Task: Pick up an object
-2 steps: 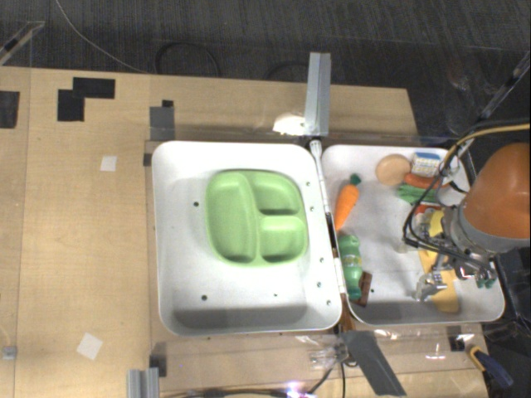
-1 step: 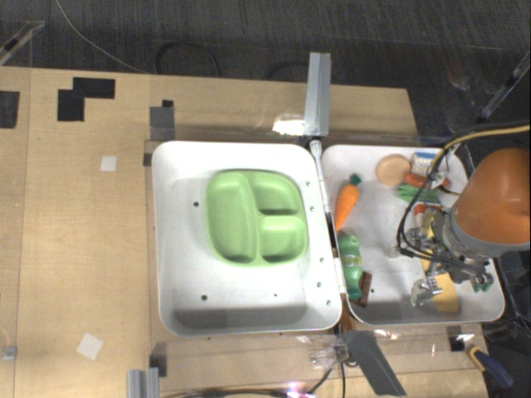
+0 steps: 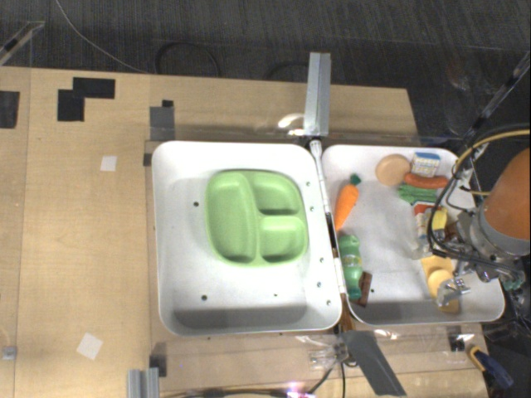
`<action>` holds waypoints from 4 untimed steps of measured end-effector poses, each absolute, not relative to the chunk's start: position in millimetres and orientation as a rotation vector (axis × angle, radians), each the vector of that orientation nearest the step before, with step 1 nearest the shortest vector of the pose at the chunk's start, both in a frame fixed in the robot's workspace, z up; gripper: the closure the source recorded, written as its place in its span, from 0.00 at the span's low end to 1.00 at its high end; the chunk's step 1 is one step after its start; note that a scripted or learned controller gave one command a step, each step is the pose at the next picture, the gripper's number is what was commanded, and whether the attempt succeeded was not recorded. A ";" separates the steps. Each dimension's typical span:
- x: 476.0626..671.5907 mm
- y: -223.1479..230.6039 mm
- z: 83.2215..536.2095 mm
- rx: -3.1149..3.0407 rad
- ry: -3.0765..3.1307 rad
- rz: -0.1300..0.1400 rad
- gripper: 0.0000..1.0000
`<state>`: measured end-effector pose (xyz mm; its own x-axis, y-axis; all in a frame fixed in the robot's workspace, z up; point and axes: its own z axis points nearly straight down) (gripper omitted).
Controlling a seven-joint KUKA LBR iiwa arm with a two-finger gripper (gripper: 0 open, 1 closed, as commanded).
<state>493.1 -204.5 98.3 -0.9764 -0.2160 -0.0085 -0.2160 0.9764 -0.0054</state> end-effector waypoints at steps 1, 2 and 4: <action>570.9 -204.4 90.1 -0.491 3.087 -0.008 0.00; 537.3 -199.4 89.7 -0.450 3.094 -0.007 0.00; 510.0 -203.9 90.0 -0.513 3.084 -0.006 0.00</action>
